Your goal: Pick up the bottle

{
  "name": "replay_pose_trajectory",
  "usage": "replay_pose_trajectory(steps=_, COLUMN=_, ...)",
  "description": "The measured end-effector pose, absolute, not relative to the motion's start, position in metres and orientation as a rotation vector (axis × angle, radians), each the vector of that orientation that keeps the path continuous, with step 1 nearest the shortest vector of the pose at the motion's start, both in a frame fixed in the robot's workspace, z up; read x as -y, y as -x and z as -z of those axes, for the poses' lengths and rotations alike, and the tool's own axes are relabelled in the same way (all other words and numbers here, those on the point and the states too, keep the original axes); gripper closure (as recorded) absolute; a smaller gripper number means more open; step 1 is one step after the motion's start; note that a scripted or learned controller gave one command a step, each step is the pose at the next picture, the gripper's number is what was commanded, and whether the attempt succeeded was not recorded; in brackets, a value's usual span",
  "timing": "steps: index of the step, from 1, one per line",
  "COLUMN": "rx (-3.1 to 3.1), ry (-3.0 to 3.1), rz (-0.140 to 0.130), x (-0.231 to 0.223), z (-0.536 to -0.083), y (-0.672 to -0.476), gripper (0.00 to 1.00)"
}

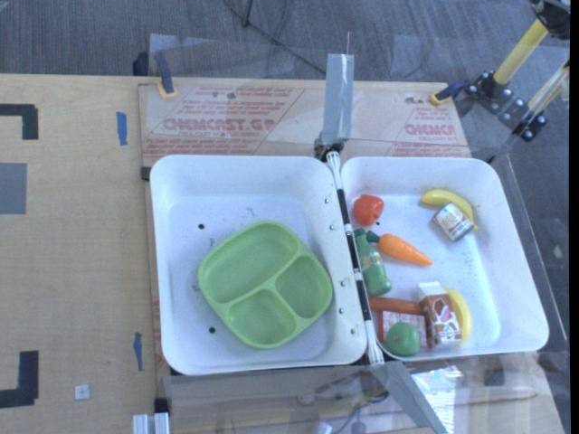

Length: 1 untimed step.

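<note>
End effector: how far it is open, and whether it has hold of anything, cannot be told from this view.
Task object: small green plastic bottle (372, 266) with a pale label, lying on its side in the right bin, its length running along the divider between the two bins, close against that inner wall.
Bottle's neighbours: round red toy tomato (367, 209) just beyond its upper end; orange toy carrot (403, 250) just beside it toward the bin's middle, tilted with its tip pointing away from the divider; flat red bar-shaped piece (394, 306) just below its lower end.
Right white bin (516, 269): also a yellow toy banana (449, 201) near the far wall, touching or nearly touching a small white-labelled can (454, 223); a brown and white drink carton (438, 320) near the front wall with a second yellow banana (460, 313) against its outer side; a round green toy apple (403, 338) in the front corner by the divider.
Left white bin (181, 197): one light green plastic plate (264, 284) with three compartments, lying flat, nearer the front and the divider.
Tabletop (72, 242): light wood, with black and blue tape marks to the left of the bins.
Behind the bins: brown printed cardboard sheet (226, 116) and an upright grey post (338, 102) at the divider's far end.
</note>
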<state>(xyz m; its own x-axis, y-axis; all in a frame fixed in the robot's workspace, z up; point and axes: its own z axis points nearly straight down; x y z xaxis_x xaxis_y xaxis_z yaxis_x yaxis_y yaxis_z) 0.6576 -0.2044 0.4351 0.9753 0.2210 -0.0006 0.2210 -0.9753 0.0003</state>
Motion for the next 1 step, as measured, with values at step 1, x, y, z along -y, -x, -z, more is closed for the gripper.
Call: replay_pose_trajectory(steps=1, rx=-0.32, ry=-3.124, rz=-0.001, x=0.2218, z=-0.4353, y=-0.6608, gripper=1.0)
